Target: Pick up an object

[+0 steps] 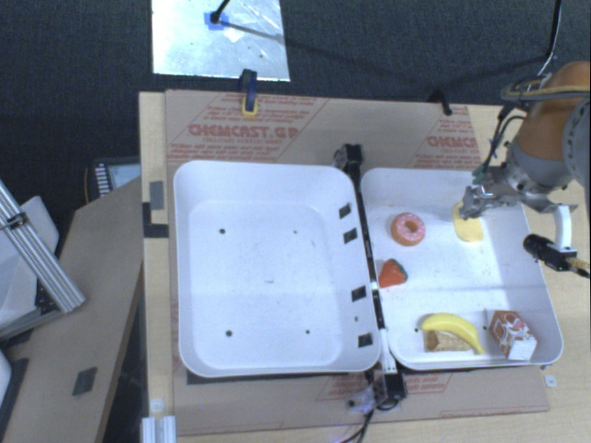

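The right bin point(531, 289) holds several things. A pink-iced donut point(407, 229) lies near its middle back, and a pale yellow piece point(470, 228) lies to the donut's right. A red strawberry point(392, 273) sits by the bin's left wall. At the front lie a yellow banana point(452, 327) on a brown bread slice point(443, 341) and a small red-and-white box point(512, 333). My gripper point(475, 201) hangs just above the back edge of the yellow piece, with the arm coming in from the right.
The left bin point(199, 192) stands beside the right one, with black clips point(351, 236) along the wall they share. Both rest on a cardboard sheet point(277, 123). A shiny metal plate point(220, 24) lies behind the bench.
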{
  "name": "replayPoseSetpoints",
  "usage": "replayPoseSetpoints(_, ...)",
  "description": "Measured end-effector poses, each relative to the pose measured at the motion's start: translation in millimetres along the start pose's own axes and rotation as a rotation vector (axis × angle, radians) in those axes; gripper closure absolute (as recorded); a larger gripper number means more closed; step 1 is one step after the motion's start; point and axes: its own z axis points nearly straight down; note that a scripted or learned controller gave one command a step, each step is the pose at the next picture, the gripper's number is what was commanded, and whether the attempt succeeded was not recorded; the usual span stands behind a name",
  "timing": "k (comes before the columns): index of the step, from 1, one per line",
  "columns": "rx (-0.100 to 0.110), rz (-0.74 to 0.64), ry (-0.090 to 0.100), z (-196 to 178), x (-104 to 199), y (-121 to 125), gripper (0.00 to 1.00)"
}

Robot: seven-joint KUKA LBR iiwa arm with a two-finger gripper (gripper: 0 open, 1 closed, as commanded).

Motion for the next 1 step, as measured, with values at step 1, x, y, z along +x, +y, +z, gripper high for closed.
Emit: replayPoseSetpoints(1, -0.003, -0.004, -0.001, -11.1, 0.0, 1.2, 1.00)
